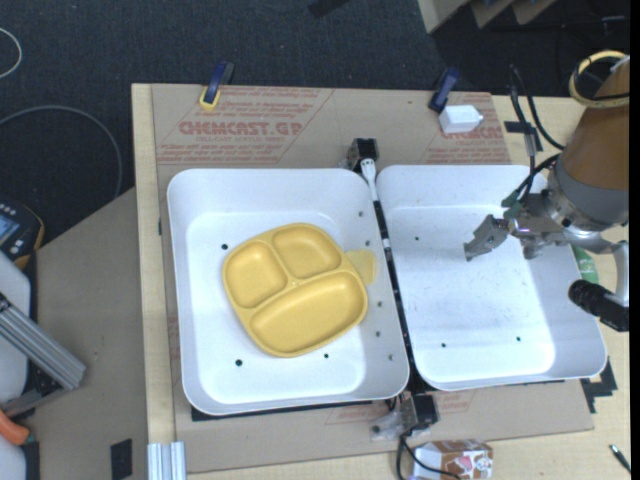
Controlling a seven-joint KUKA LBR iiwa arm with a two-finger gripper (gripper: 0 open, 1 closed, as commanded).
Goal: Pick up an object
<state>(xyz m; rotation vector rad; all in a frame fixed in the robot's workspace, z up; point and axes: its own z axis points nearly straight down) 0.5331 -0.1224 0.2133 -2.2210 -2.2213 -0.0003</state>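
A yellow divided plate with three compartments lies flat in the left bin, slightly toward its right side. A small yellow piece peeks out from under the plate's right edge. My gripper hangs over the right bin, in its upper right part, well apart from the plate. Its fingers are spread open and nothing sits between them. The grey arm with its orange band comes in from the right.
A black divider rail runs between the two bins. Two clamps and a white block sit on the cardboard behind the bins. A green item lies by the right bin's right edge.
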